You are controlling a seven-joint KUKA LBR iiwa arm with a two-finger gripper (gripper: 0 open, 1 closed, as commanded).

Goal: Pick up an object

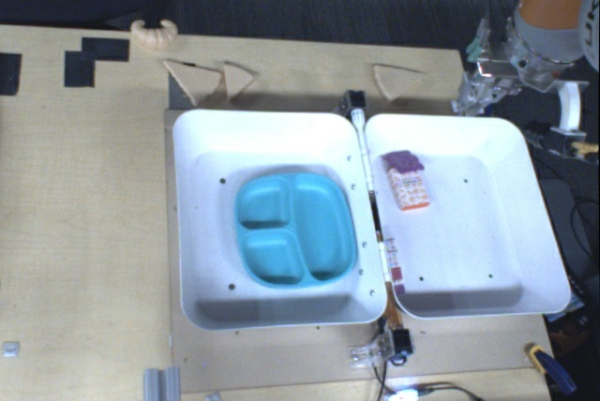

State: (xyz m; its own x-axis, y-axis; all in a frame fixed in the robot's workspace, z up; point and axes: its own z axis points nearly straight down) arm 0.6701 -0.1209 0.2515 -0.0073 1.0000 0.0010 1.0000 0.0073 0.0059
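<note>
Gripper (475,96) hangs over the far edge of the right bin (525,230); can't tell its state, too small and blurred. Target candidate: small box with purple top (406,180), lying flat in the right bin's far-left part, near the divider. Blue divided tray (295,228) sits in the left bin (202,202). Risk: box lies flat and close to the bin wall, so a descent could clip the rim or skid off it.

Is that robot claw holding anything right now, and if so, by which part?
Nothing is held. The gripper hangs above the far rim of the right bin, with nothing between its fingers. The small pink-and-purple packet lies untouched on that bin's floor.
</note>
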